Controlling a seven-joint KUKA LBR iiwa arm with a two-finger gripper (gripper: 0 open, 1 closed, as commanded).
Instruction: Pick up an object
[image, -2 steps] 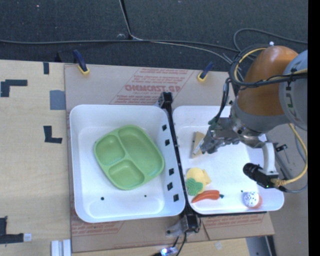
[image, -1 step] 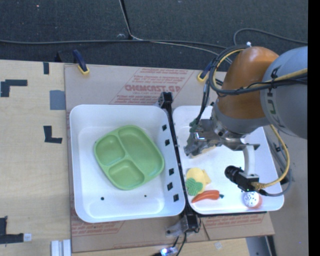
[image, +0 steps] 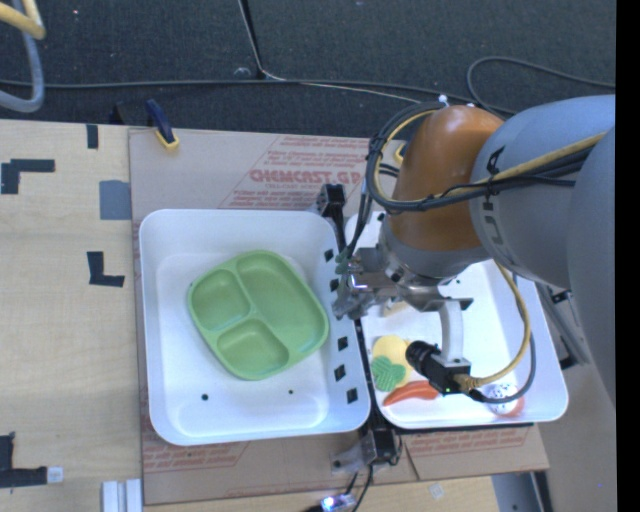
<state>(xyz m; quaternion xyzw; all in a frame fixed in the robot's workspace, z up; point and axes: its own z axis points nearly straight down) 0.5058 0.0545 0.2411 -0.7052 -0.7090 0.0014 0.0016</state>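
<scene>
A: Biggest first?
B: Grey arm (image: 530, 190), right of the green plate (image: 258, 313), over the right bin (image: 495, 310). The plate lies flat in the left bin (image: 170, 380).
A: End effector?
B: End effector (image: 352, 290) is just right of the plate. Can't tell if it's open or gripping anything.
A: Small stuff?
B: Yellow piece (image: 390, 350), green piece (image: 388, 375) and orange-red piece (image: 410, 393) are bunched right of the plate.

Green plate (image: 258, 313): three compartments, lying flat and askew, middle of the left bin (image: 160, 330).
Yellow piece (image: 389, 349), green piece (image: 387, 374), orange piece (image: 410, 393): clustered in the right bin's (image: 545, 400) near-left corner.
</scene>
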